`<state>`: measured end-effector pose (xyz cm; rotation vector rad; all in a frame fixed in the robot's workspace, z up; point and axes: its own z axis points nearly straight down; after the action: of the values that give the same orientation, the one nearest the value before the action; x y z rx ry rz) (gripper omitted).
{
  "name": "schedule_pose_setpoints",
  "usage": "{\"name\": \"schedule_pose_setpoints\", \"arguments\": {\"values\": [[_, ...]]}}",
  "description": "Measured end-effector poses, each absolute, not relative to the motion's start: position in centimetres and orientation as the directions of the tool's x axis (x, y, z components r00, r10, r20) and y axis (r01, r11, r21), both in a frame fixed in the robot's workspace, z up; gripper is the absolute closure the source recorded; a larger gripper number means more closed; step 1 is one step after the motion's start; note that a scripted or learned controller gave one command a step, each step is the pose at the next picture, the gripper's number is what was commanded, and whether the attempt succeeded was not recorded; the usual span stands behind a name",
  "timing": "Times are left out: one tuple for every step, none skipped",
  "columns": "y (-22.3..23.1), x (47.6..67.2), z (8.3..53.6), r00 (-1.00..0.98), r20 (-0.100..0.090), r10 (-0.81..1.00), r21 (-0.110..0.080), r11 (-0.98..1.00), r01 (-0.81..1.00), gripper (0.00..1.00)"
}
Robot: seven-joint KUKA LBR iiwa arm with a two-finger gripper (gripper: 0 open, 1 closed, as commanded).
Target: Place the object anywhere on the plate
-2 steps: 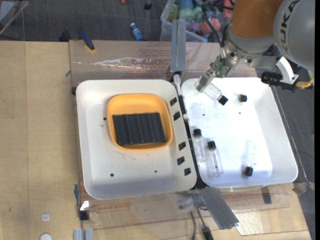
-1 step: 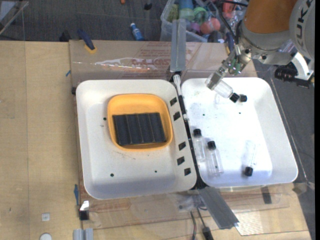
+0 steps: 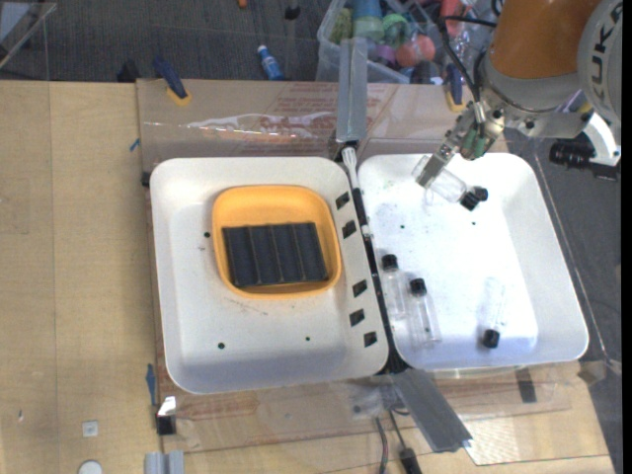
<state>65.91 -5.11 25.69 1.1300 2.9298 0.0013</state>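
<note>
An orange plate sits in the left bin, and a black ridged block lies on it. In the right bin lie several clear vials with black caps. One vial is at the bin's far side, its cap pointing right. My gripper hangs right over that vial's left end, at or just above it. Two more vials lie side by side near the divider. Another vial lies toward the bin's near right corner.
A grey divider with black clips runs between the two bins. A clear tub of colourful items stands behind the bench. The arm's orange band looms over the right bin's far corner.
</note>
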Motion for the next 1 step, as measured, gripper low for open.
{"name": "schedule_pose_setpoints", "arguments": {"values": [[-5.3, 66.2, 19.47, -0.878, -0.001, 0.479, 0.002, 0.878, 0.479, 1.0]]}}
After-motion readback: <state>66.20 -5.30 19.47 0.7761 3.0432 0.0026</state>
